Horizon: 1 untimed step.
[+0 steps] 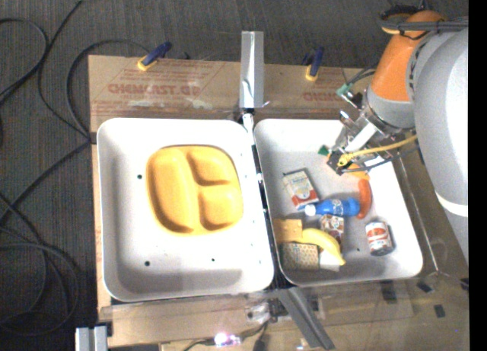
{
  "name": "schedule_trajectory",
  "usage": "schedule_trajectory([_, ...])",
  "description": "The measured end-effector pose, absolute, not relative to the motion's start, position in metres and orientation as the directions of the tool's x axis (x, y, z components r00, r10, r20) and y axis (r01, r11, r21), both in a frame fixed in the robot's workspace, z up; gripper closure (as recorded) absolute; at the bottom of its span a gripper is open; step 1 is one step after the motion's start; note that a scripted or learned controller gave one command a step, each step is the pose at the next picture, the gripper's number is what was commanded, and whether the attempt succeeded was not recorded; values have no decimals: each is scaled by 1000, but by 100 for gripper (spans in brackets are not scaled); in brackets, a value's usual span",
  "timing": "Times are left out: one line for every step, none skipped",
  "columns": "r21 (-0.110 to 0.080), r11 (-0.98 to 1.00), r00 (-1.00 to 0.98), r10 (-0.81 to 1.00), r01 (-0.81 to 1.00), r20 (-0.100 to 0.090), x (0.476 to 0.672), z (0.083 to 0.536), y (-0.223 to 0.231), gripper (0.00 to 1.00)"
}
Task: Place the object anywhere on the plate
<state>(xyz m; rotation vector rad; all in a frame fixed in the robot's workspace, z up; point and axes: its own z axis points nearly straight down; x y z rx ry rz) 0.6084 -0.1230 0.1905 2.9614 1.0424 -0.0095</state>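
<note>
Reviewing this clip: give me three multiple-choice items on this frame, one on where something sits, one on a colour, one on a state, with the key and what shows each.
1. Where does the plate sit?
A. left bin
B. right bin
C. on the cardboard

2. What colour is the bottle lying in the right bin?
A. green
B. blue
C. black

3. What lies on the plate?
A. the banana
B. the can
C. nothing yet

Key: 1 A, the plate rests in the left bin. 2 B, the bottle's body is blue with a white cap. 3 C, the banana and can both lie in the right bin, and the plate's compartments are bare.
</note>
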Motion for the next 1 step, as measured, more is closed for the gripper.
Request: schedule_trajectory([-1, -828, 828, 561, 561, -7, 599, 158, -131, 100])
